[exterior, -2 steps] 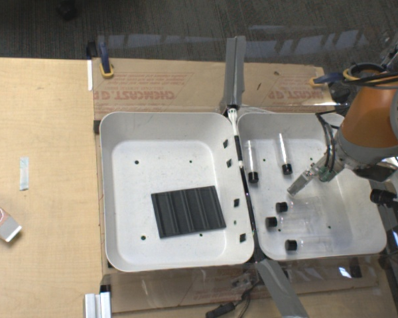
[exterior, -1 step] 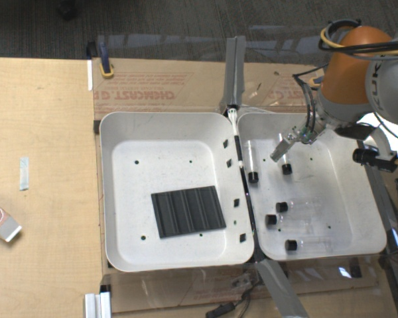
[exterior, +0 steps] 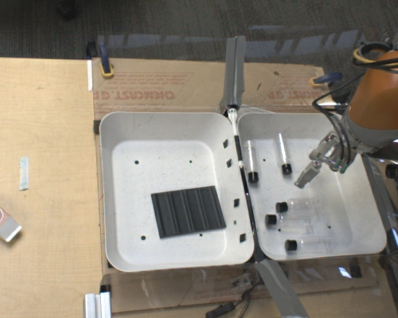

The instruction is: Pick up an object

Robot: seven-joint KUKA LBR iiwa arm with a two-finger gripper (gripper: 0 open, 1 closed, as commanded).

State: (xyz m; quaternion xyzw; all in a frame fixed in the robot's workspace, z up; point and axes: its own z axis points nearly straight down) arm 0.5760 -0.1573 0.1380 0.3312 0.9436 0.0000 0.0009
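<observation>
Hanging over the right bin, the gripper has its fingers spread a little and nothing between them. Small clear tubes with black caps lie below. A dark ridged pad sits in the left bin.

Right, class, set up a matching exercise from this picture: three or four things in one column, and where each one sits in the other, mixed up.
Things:
1. black ridged mat
2. clear tubes with black caps
3. gripper
4. pink and white packet

Places:
A. lying in the right bin
B. on the wooden bench, far left
C. flat in the left bin
D. above the right bin

Pairs: 1-C, 2-A, 3-D, 4-B
</observation>
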